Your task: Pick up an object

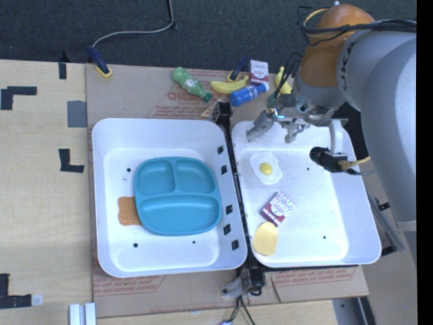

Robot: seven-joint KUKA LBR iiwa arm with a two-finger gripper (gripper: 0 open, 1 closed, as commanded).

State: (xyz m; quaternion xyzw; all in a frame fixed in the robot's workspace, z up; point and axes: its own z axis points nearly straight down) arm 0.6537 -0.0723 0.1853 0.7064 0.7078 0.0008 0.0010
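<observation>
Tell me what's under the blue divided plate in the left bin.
An orange-tan flat piece sticks out from beneath the blue plate at its left edge. How far it extends underneath is covered, as is anything else below.

- A single fixed camera view looks down from above at a slant, set far enough back to take in the whole of the left bin point(101, 181) and the right bin point(338, 215).
- The bench's point(40, 195) far edge lies toward the top; the arm point(379, 66) enters from the right.

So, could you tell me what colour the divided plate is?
Light blue divided plate, seen in the camera view.
</observation>
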